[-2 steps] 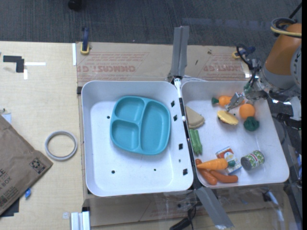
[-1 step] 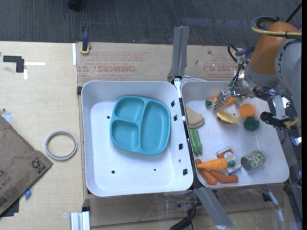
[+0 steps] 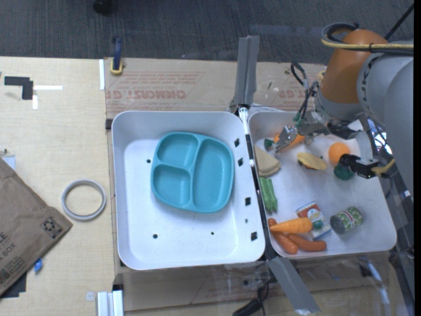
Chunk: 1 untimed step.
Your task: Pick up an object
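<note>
Nearest us, lower right: carrot (image 3: 290, 226), hotdog (image 3: 299, 243), can (image 3: 346, 220) in right bin (image 3: 388, 232). Teal plate (image 3: 193, 172) in left bin (image 3: 131, 176). Gripper (image 3: 287, 137) upper right, over right bin's top; we cannot tell jaw state.

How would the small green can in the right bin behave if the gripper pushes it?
The green can lies on its side, so it would probably roll away rather than slide. It rests near the right bin's front wall, which may stop it. It looks like toy food, so it is likely light and stiff.
</note>
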{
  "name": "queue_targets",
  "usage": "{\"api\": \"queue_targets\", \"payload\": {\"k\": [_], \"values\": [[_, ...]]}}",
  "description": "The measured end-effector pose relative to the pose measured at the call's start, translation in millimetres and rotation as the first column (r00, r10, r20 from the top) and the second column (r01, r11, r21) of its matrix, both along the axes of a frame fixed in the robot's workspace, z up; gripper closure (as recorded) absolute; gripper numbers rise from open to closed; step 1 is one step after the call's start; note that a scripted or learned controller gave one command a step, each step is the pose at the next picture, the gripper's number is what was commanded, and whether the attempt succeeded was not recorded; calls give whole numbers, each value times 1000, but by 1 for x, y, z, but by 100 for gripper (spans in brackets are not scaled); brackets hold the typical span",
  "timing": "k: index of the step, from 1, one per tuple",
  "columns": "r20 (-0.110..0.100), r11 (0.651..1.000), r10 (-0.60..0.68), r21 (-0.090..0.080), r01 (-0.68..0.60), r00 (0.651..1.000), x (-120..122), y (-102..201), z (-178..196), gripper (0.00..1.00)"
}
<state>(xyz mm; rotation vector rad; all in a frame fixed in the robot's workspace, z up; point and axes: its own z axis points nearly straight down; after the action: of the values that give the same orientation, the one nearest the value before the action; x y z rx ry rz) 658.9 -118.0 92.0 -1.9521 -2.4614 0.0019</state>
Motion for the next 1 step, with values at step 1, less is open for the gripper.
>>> {"api": "queue_targets", "payload": {"k": [1], "values": [[1,997,-78,0,78,997,0,14,0,0]]}}
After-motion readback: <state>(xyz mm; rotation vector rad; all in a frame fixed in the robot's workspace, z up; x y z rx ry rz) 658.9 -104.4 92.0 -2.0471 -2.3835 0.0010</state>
